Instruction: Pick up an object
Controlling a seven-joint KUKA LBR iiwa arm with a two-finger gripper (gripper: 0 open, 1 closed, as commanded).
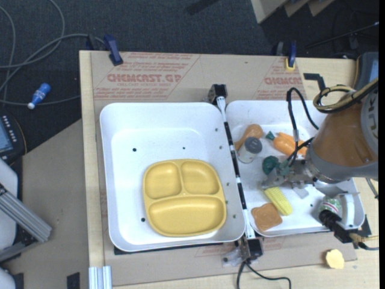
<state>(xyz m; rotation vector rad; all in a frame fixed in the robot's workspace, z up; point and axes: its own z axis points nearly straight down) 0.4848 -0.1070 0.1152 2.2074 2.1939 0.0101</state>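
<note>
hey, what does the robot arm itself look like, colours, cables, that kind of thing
The arm is a thick rounded body with a broad orange-brown band and grey sections beside it. Black cables loop over it, with a yellowish one near the top. The dark grey metal two-finger gripper is small and angular.

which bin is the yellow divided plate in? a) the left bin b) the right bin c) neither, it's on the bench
a: the yellow divided plate lies flat inside the left bin, while the toy food sits in the right bin.
</note>
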